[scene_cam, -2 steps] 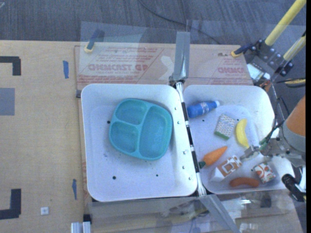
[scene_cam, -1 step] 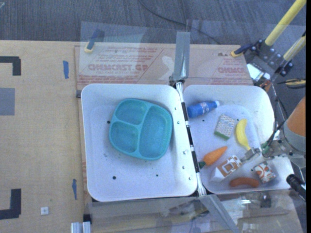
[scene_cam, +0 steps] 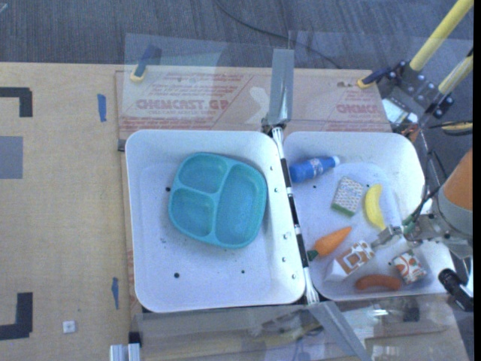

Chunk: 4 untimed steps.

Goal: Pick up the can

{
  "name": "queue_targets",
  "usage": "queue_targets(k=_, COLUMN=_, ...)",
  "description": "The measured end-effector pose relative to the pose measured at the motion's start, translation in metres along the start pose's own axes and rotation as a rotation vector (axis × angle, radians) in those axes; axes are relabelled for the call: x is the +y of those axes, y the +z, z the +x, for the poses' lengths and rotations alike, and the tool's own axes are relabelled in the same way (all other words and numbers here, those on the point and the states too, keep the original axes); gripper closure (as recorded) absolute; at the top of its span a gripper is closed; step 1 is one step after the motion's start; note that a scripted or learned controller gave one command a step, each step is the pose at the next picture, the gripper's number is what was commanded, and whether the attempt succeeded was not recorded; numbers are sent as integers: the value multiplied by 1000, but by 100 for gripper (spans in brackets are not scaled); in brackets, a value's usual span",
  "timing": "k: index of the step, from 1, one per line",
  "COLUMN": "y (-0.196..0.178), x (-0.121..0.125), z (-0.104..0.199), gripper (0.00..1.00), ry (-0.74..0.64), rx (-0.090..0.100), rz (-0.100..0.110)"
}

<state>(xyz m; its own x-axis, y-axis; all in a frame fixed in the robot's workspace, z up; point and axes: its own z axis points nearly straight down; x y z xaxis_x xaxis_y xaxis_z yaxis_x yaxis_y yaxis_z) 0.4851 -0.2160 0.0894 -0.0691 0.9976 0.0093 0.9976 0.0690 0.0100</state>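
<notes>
Two bins sit side by side on the table (scene_cam: 60, 224), their inner walls touching. The left bin (scene_cam: 150, 277) holds a tray (scene_cam: 218, 199), lying near its middle. The right bin (scene_cam: 406, 153) holds the rest: a bottle (scene_cam: 312, 168) lies at its far left corner, a sponge (scene_cam: 348, 195) just right of and nearer than the bottle, a banana (scene_cam: 373, 205) beside the sponge on its right. Nearer still, a carrot (scene_cam: 331, 241) lies by the left wall, a carton (scene_cam: 353, 259) next to it, a sausage (scene_cam: 378, 282) along the near wall, and a can (scene_cam: 409, 267) right of the carton. The end effector (scene_cam: 394, 234) hangs between the banana and the can.
</notes>
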Motion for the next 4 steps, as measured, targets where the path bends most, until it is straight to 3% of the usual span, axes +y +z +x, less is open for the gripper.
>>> queue_targets(k=1, y=1, x=-3, z=-4, gripper=0, ry=-276, rx=-5, rz=6)
queue_targets(k=2, y=1, x=-2, z=-3, gripper=0, ry=-204, rx=-4, rz=1)
queue_targets(k=3, y=1, x=-3, z=-7, gripper=0, ry=-561, rx=-11, rz=4)
queue_targets(k=4, y=-11, x=-1, z=-8, gripper=100, ry=-556, rx=-15, rz=-2)
